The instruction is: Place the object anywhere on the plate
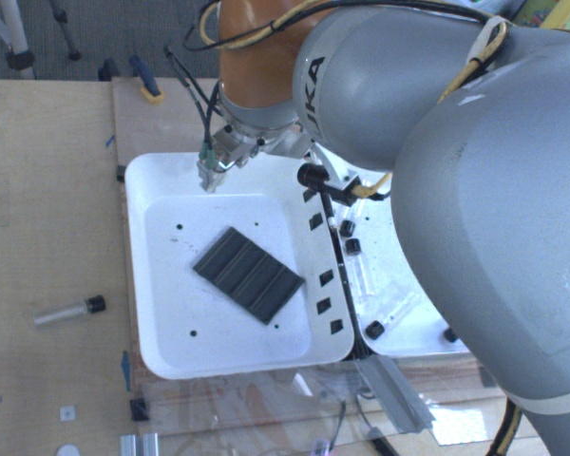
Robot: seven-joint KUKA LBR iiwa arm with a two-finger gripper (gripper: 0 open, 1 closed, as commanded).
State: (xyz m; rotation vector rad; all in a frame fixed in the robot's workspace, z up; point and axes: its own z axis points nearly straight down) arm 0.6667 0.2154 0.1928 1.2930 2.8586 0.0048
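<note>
The ribbed dark plate (pixel 248 275) lies flat in the left bin (pixel 161 340); the gripper (pixel 209 174) hangs over the bin's far edge, pinching nothing, its finger spread impossible to tell.

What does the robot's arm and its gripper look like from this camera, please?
The arm is built of bulky, rounded, glossy grey segments, with black KUKA lettering on one link and an orange-brown dome-shaped section above the wrist. Yellow and black cables loop over that section. The gripper is small, silver-grey metal, with a green part.

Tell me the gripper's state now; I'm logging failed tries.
Two-finger gripper: cannot be told whether open or closed; it is over the left white bin's back edge.
</note>
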